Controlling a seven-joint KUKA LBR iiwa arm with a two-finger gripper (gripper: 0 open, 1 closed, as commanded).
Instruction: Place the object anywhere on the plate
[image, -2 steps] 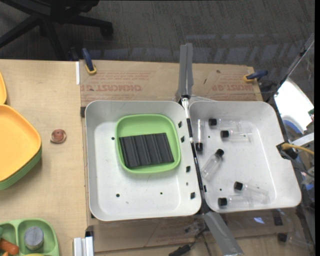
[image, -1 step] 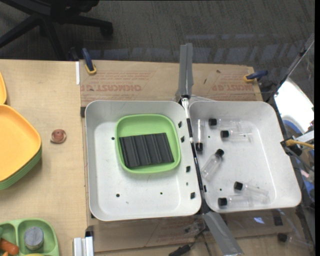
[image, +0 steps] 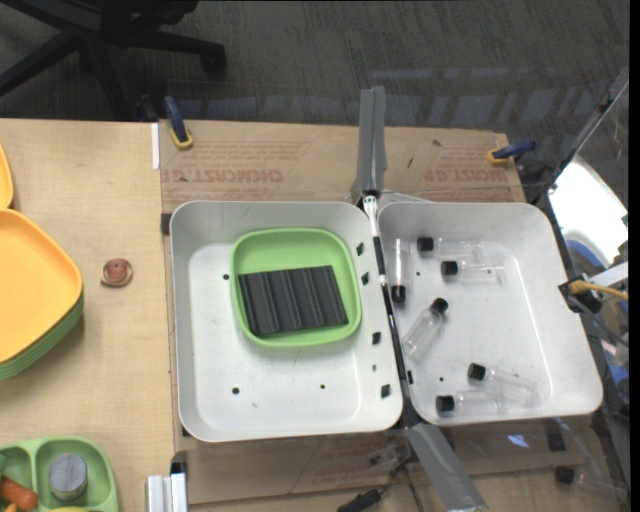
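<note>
Nearest edge: one green divided tray (image: 25, 462) on the worktop (image: 80, 180), with a grey round piece (image: 68, 476) in one compartment.

Next, two white bins side by side. The right bin (image: 560, 300) holds six clear vials (image: 420, 330) with black caps, all lying down, scattered, mostly apart. The two nearest lie close together at the near edge.

The left bin (image: 200, 400) holds one green plate (image: 295, 240). One dark ribbed slab (image: 295, 300) lies flat on it, wholly inside the rim and slightly skewed. If the slab is the task's object, placement looks done. If a vial is meant, nothing has been moved yet. I can't settle which.

Handling, as a judgement:
- Slab: looks light and stiff-ish, maybe rubbery, and grippy thanks to the ribs. Pinch it across the short width, on the edges.
- Vials: light, smooth and slippery, they roll, and they may crack if glass. Take one across the body near the middle, closing at right angles to its length, not on the cap.

Jaws: can't tell how open they are or whether they hold anything.

Left of the bins: one stack of yellow plates (image: 35, 290) and one small red-brown knob (image: 117, 271).

Far edge: two clamps (image: 178, 128) on the cardboard sheet (image: 260, 175), one at each far corner.
</note>
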